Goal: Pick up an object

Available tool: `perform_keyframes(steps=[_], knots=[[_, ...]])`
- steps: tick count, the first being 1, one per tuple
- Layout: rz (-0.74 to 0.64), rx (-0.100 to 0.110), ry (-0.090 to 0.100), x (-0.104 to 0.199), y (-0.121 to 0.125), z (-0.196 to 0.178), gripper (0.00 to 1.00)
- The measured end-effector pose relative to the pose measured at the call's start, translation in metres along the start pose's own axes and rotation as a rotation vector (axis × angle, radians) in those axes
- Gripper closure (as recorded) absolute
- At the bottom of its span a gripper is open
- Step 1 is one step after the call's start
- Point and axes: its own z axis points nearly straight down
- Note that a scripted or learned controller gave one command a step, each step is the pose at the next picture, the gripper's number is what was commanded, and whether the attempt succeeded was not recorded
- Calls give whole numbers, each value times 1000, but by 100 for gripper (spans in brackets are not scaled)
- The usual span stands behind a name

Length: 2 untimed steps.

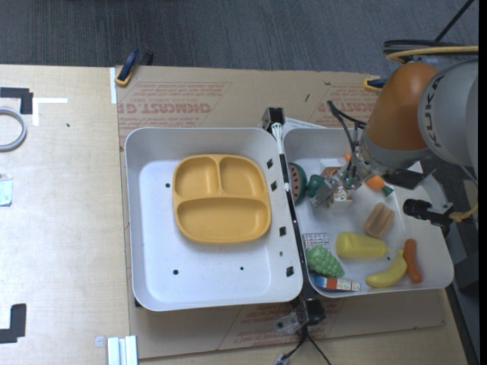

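Note:
My gripper [329, 192] reaches down into the upper left part of the right bin [434, 280], just right of a dark green round object [296, 181]. Lower in that bin lie a tan bread-like piece [378, 220], a yellow fruit [360, 245], a banana [387, 274], an orange carrot [412, 259], a bumpy green object [326, 262] and a small tube [337, 284]. A small orange piece [375, 181] sits beside the wrist. Whether anything is in the gripper is hidden.
The left bin [152, 280] holds a yellow divided plate [221, 198]. The grey arm with its orange band [402, 112] hangs over the right bin's upper right corner. A cardboard sheet [175, 101] lies under both bins.

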Motion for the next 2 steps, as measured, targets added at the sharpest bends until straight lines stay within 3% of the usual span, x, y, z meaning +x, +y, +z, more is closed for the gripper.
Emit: perform_keyframes(steps=[1, 2], knots=[[141, -17, -14, 5, -11, -1, 0], [-3, -17, -16, 9, -17, -1, 0]])
